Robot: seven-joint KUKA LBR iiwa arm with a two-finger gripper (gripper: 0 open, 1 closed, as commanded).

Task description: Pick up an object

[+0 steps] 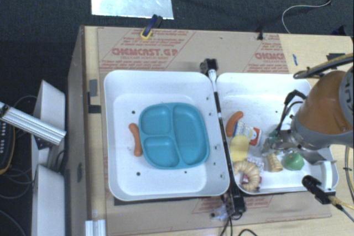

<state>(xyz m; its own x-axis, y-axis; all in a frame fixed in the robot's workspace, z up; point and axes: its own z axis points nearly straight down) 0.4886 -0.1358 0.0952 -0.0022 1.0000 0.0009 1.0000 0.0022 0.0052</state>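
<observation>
A dark carpeted floor surrounded the bench [188,47]; the gripper [275,143] hung low in the right bin [260,85] among small toy foods, just beside a rounded green piece [293,161]; its grasp state could not be told; a glossy blue divided plate [173,135] lay in the left bin [119,119].

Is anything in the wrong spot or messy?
A little. One hot dog lies loose in the left bin beside the blue tray, not on it. The toys in the right bin are jumbled together.
</observation>
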